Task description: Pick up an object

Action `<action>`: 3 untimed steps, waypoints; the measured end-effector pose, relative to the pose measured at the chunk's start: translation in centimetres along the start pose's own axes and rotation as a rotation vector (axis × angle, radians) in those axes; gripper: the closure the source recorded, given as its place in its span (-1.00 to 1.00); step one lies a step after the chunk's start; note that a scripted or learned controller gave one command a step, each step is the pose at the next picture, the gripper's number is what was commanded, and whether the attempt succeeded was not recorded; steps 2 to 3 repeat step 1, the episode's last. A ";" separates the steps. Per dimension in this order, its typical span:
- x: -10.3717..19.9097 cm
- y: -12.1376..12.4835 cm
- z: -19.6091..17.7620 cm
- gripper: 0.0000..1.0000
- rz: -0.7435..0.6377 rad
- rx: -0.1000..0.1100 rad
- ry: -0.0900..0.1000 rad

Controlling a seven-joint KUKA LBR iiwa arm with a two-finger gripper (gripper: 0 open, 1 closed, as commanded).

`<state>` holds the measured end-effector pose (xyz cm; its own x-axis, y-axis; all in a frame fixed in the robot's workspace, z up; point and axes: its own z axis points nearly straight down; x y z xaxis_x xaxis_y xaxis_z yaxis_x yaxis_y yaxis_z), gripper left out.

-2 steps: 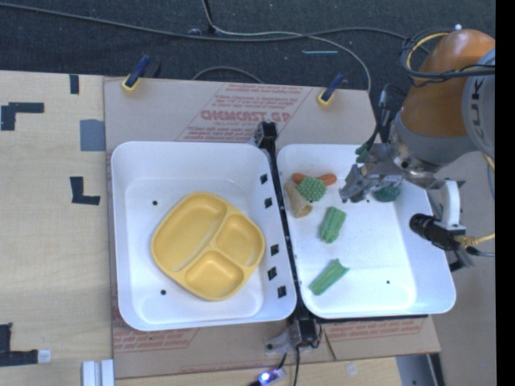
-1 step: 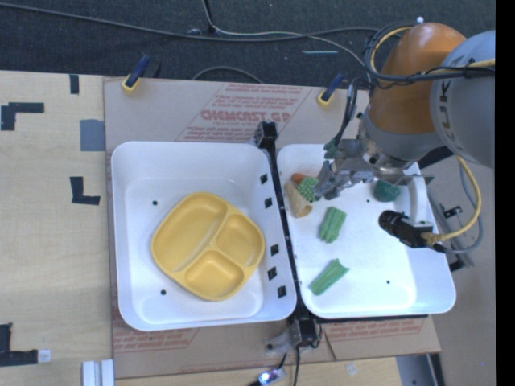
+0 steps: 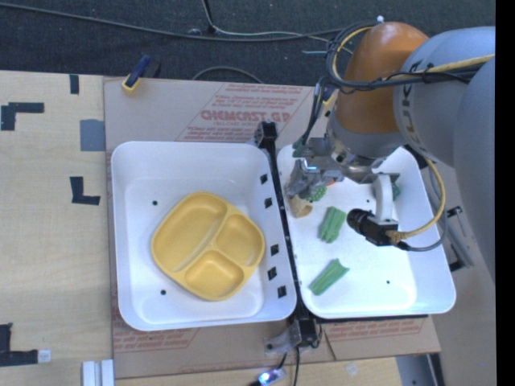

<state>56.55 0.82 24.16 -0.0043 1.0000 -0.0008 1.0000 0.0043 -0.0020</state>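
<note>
Grey arm (image 3: 463, 95) with an orange band (image 3: 378, 63), wrapped in yellow cables (image 3: 438, 195).

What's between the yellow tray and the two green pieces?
In the camera view: bare white floor of the left bin, then the bins' shared black-clipped rim between the yellow tray and the green pieces.

The yellow divided plate (image 3: 208, 245) fills the left bin's (image 3: 129, 215) middle, leaving its edges open. Two green pieces (image 3: 331, 223) (image 3: 327, 277) crowd the right bin's (image 3: 434, 292) centre; its lower right is open.
</note>
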 end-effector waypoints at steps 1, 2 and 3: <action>5.6 0.3 1.7 1.00 -0.001 0.002 0.000; 5.6 0.3 1.7 1.00 -0.001 0.002 0.000; 5.6 0.3 1.7 1.00 -0.001 0.002 0.000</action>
